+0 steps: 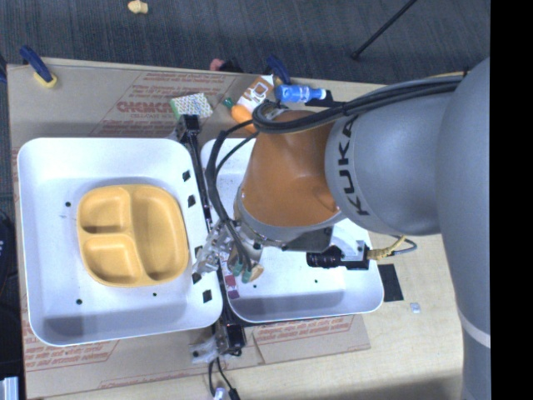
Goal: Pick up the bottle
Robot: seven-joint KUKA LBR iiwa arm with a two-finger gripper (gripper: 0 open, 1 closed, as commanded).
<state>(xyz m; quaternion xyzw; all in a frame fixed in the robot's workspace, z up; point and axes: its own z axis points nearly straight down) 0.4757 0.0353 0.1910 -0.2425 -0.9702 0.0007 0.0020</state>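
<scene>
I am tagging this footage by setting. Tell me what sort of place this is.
Probably a robotics lab test bench. A KUKA arm reaches over two white bins set on taped-down cardboard, held by blue clamps. A yellow divided tray lies in the left bin.

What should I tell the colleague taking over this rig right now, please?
Gripper: low over the near left corner of the right bin, beside the divider; small coloured items sit by its tip, too blurred to identify. No bottle visibly held.
Things: the arm covers most of the right bin. A blue-capped bottle-like item lies on the cardboard beyond the bins. A yellow divided tray sits in the left bin.
Done: no confirmed pick.
Left: grasp the bottle and lift it.
</scene>
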